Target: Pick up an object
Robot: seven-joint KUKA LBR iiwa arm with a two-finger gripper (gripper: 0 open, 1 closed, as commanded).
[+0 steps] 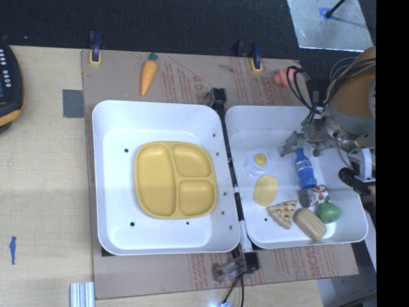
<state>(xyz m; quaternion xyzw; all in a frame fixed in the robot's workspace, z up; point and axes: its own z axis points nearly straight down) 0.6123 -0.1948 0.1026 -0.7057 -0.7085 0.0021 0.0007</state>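
- The arm [351, 101] reached in over the right bin [255, 117] from its right side, wrist bent down over the bin's upper part.
- The gripper [302, 144] was spread open and held nothing.
- The blue bottle [304, 170] lay in the right bin, just below the gripper's fingertips.
- The yellow tray [174, 179] sat in the left bin [112, 126], beside the right bin.

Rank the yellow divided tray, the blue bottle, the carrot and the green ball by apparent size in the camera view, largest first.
1. Yellow divided tray, clearly largest.
2. Blue bottle and carrot: look about alike, so no ranking.
3. Green ball, smallest.
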